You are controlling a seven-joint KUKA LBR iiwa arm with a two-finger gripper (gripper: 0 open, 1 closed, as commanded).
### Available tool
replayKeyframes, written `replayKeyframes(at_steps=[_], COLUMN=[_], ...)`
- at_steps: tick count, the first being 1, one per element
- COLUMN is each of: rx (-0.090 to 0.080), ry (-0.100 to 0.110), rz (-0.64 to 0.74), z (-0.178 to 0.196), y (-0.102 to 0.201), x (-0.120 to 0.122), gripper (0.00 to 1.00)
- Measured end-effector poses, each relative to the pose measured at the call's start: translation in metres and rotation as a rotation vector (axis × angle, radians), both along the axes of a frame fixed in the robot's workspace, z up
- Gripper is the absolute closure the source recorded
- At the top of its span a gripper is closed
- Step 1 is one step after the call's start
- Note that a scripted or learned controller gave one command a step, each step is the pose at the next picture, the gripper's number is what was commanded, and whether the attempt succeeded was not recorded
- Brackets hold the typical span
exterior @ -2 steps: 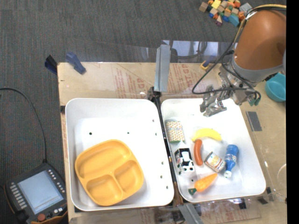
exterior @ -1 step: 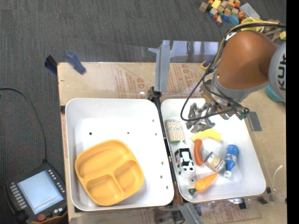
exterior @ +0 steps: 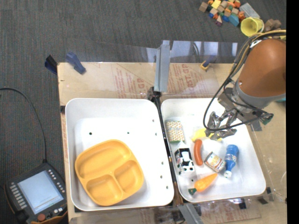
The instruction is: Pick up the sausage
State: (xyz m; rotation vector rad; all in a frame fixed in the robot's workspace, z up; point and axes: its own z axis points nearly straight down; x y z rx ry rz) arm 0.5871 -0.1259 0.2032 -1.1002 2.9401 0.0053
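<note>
Sausage [exterior: 198, 151], a small reddish-orange toy, lies lengthwise on the floor of the right white bin [exterior: 252, 183], just below and to the left of the pincer [exterior: 219, 127]. The pincer's metal fingers hang spread apart above the bin with nothing between them, at the end of the grey arm [exterior: 259, 73] with its broad orange band reaching in from the right. A small yellow item [exterior: 200, 134] sits just beside the fingertips, touching or nearly touching the sausage's upper end. Right of the sausage lie a small can [exterior: 214, 161] and a blue bottle [exterior: 231, 160]; left of it stands a black-and-white milk carton [exterior: 185, 161], with a patterned box [exterior: 175, 130] above that. A toy carrot [exterior: 204, 183] rests near the bin's front edge. The left white bin [exterior: 84, 108] holds a yellow divided plate [exterior: 109, 171]. Beyond the bins, colored blocks [exterior: 223, 7] and a yellow cup [exterior: 251, 26] lie on the carpet.
</note>
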Motion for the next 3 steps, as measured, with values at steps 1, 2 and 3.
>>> replayKeyframes(at_steps=[1,2,3], rx=[0.0,0.001,0.001], ry=[-0.004,0.0,-0.005], rz=[0.051,0.342,0.68], z=[0.052,-0.016,0.002], y=[0.051,0.076,0.04], x=[0.054,0.032,0.028], gripper=[1.0,1.0,1.0])
